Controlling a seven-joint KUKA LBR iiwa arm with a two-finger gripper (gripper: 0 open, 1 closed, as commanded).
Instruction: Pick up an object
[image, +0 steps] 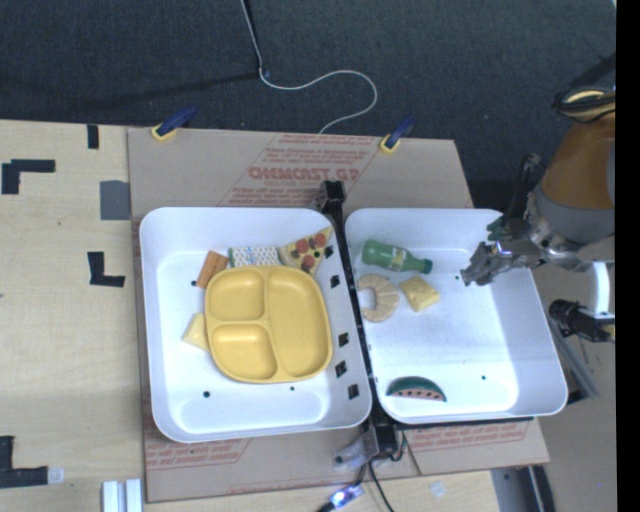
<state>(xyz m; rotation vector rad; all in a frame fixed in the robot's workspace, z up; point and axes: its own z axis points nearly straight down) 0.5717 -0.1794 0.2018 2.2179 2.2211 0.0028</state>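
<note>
The watermelon slice (416, 389) sits well apart, so the end effector (480, 268), aperture unreadable, best drops squarely over the nearer cheese (420, 293).

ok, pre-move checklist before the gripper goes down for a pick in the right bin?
1. Gripper over the right bin: ok, it sits at the bin's upper right, above bare floor.
2. Something between the fingers: cannot tell, too small and dark.
3. Targets free to reach: ok, green bottle, yellow chunk, pineapple ring and watermelon slice lie uncovered.
4. Spacing: not ok for the ring and the chunk, which lie close together; bottle and watermelon slice lie apart.
5. Gripper aligned with a target: not ok, the nearest things lie to its left.
6. Left bin out of the way: ok, the yellow plate lies across the divider.
</note>
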